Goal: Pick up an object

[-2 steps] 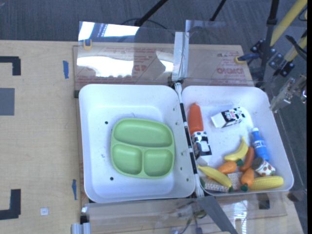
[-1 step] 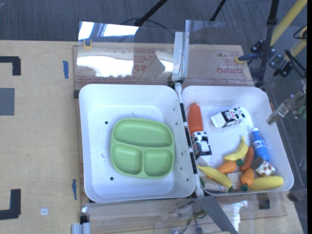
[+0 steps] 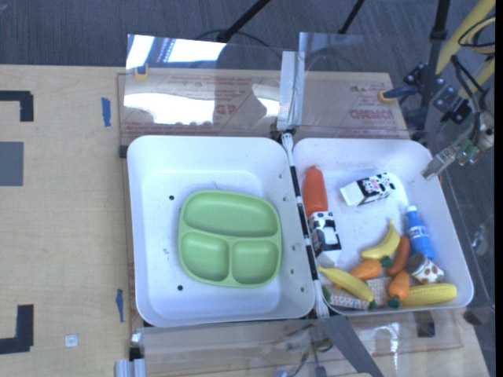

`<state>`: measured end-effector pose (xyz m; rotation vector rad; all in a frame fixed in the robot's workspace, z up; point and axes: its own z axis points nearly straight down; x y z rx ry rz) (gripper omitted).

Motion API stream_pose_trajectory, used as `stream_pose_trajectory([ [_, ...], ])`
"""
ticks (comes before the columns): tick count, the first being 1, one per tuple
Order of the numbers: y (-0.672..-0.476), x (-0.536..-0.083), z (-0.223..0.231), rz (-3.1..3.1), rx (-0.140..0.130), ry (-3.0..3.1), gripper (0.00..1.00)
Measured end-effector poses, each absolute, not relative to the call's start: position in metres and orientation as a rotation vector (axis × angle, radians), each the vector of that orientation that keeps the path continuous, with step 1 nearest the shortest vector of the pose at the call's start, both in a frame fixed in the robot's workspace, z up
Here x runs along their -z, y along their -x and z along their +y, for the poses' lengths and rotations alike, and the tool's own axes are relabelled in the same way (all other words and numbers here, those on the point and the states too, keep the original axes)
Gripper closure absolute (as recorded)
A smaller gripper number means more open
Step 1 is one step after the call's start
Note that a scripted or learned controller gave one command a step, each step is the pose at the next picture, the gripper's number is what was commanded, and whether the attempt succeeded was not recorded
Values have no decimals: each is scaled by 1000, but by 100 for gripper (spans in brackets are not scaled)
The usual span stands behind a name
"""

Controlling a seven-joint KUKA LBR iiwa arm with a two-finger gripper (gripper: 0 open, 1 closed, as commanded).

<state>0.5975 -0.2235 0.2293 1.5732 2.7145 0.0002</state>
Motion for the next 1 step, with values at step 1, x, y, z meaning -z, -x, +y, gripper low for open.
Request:
stream_pose_trajectory([
  [1,-635,-220,-224,2608,0,-1744,100],
])
